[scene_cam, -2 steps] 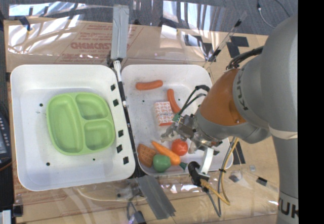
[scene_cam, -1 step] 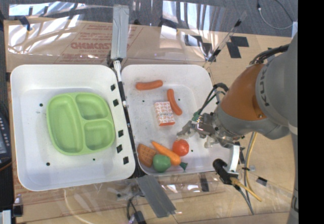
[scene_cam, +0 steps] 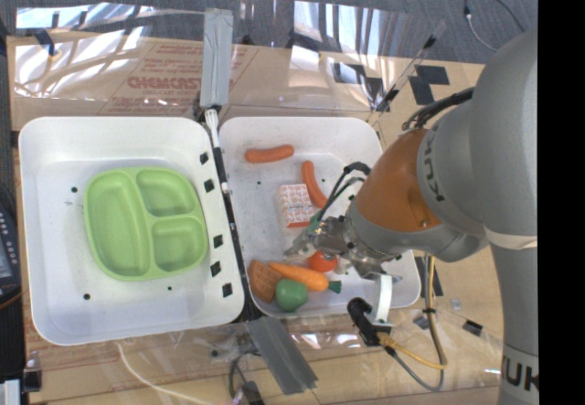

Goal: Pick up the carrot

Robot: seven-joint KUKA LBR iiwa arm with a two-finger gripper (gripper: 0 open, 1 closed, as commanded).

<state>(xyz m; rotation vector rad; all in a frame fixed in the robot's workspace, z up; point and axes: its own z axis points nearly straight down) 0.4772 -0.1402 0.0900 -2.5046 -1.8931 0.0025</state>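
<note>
Carrot lies flat on the floor of the right bin, toward the bin's 6 o'clock edge, its orange body running from 10 o'clock to 4 o'clock with a small green stub at the 4 o'clock end. It touches a green round piece at its 6 o'clock side, and a brown ridged piece sits just beside it at 9 o'clock. A red-orange piece rests against it at 1 o'clock.

By the look of things, the pick is not yet done: the carrot sits on the bin floor, not lifted, and nothing shows between the gripper's parts. The gripper hangs low over the bin, just beside the carrot at about 1 o'clock from it, partly over the red-orange piece. Whether it is open or closed I cannot tell, since the wrist and its orange band cover it from above.

What remains, as I judge it, is the whole grasp: centring over the carrot, closing on it and raising it free of its 3 close neighbours.

Elsewhere, 2 sausages and a small carton lie toward 12 o'clock; the left bin holds a green tray.
</note>
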